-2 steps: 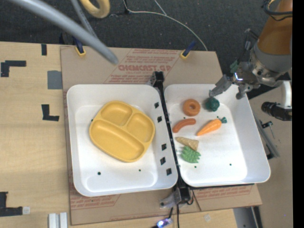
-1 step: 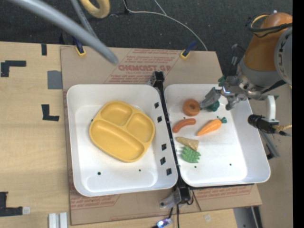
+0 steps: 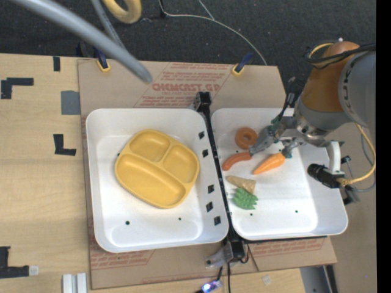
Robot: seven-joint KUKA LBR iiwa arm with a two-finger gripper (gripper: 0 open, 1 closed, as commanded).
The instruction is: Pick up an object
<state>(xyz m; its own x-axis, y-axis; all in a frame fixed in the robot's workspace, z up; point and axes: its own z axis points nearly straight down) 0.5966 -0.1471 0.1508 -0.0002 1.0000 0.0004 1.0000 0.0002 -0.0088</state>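
The right bin (image 3: 305, 218) holds an orange carrot (image 3: 269, 163), a brown ring-shaped doughnut (image 3: 246, 137), a small orange-red sausage-like piece (image 3: 236, 160), a tan wedge (image 3: 241, 182) and a green leafy piece (image 3: 245, 199). My gripper (image 3: 274, 140) hangs low over the bin's upper middle, just above the carrot's thick end and to the right of the doughnut. Its fingers (image 3: 264, 141) stand spread, open, with nothing between them. The grey arm with its orange band (image 3: 324, 84) comes in from the upper right.
The left bin (image 3: 98, 176) carries a yellow divided tray (image 3: 157, 167). A black clip strip (image 3: 211, 163) runs along the join between the bins. A black cable and fitting (image 3: 327, 174) hang at the right bin's right side.
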